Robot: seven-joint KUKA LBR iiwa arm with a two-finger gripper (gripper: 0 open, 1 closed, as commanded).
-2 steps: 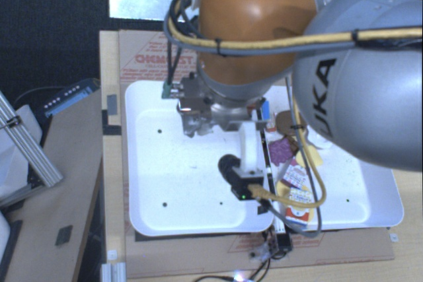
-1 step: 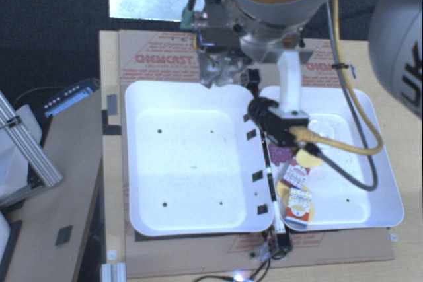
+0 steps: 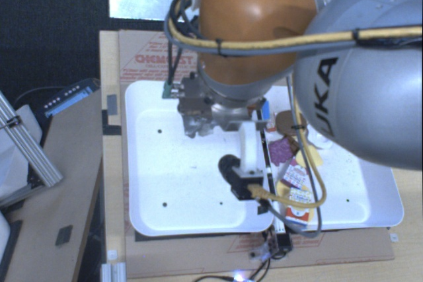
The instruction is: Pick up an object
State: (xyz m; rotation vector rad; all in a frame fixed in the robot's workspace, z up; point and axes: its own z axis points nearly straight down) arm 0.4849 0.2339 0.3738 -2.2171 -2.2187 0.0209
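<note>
The arm's orange wrist joint [image 3: 254, 10] bulges closest to the camera, hanging over the divider [image 3: 264, 162] between the two white bins. Below it the gripper [image 3: 198, 117] is a grey metal block over the left bin [image 3: 152, 162], just left of the divider; whether it is spread or shut cannot be told from here.

The likely pickings sit just right of the divider, in the right bin [image 3: 370, 201]: a purple packet [image 3: 281, 150], a brown round piece [image 3: 285, 121] farther back, and a small printed sachet [image 3: 295, 177] in front. Much of this pile is hidden behind the yellow cable [image 3: 310, 172] and the arm.

The packet and sachet look light, thin and floppy, probably slick-skinned. A pinch across a raised crease or edge seems wiser than pressing on the flat face.
</note>
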